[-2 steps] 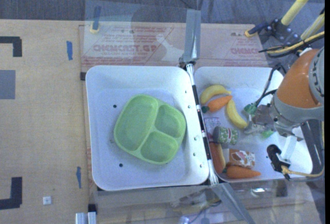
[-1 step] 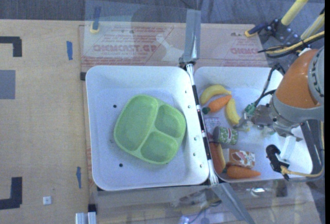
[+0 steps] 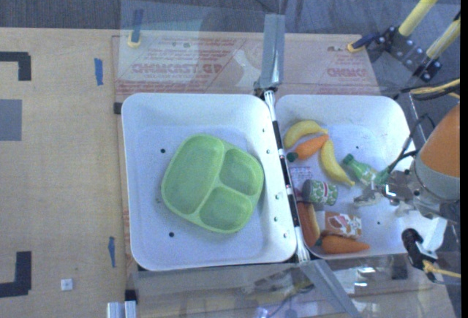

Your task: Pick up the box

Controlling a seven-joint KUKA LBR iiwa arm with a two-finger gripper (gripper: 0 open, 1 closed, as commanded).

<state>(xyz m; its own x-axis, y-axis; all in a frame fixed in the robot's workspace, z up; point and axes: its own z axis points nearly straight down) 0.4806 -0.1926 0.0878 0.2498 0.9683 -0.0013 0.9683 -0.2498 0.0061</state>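
Red-and-white box (image 3: 343, 223), label unreadable, lies apart from gripper (image 3: 380, 192), whose state I cannot tell.

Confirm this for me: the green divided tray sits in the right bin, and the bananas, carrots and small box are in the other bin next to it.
Not quite. The camera view shows the green divided tray in the left bin, not the right one. The rest holds: the bananas, carrots and small box are in the other bin next to it, the right one.

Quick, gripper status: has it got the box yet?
Gripper: over the right bin, open or shut cannot be told. The box lies in the bin, not held.
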